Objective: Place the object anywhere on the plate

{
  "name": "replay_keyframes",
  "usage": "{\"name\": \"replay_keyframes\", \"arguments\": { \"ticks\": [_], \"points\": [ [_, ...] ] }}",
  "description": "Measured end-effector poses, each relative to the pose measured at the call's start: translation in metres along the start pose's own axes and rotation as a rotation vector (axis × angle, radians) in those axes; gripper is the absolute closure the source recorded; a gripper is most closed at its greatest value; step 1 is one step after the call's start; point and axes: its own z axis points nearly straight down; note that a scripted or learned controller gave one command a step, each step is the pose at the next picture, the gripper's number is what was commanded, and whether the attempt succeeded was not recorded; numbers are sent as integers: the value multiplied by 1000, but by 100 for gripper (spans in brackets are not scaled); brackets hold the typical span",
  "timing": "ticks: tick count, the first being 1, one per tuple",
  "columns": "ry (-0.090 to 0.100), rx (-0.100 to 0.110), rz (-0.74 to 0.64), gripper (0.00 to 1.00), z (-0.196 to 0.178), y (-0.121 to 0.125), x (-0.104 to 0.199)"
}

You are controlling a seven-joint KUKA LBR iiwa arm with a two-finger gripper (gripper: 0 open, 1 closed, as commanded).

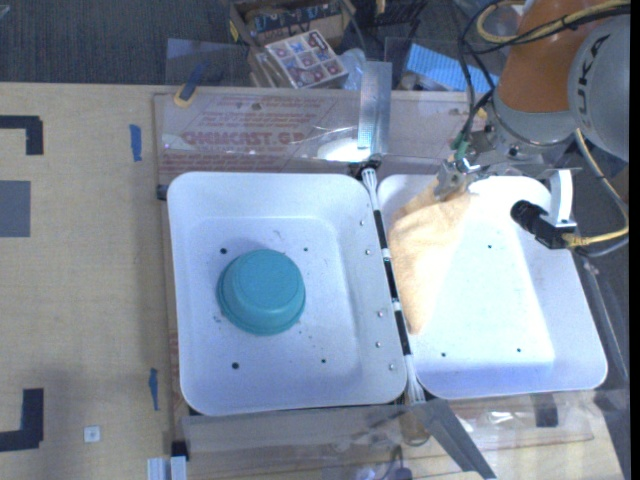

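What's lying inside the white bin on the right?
A pale yellow cloth drapes along the right bin's left side, its top corner lifted at the gripper. Whatever lies beneath the cloth is covered.

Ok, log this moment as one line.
gripper: back of right bin, fingers pinching top of yellow cloth | cloth: hanging into right bin | teal plate: left bin, bare | placement: not yet done

From my station, the two white bins (300,388) look like smooth moulded plastic with a soft sheen. The teal plate (262,290) reads as matt plastic. The pale orange cloth (422,258) looks soft and slightly fuzzy. The counter (80,298) is light wood grain, matt. The arm's orange band (545,43) is glossy.
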Motion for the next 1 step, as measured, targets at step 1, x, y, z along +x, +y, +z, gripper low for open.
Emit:
{"name": "replay_keyframes", "arguments": {
  "ticks": [1],
  "points": [
    [-1, -1, 0, 100, -25, 1, -1]
  ]
}}
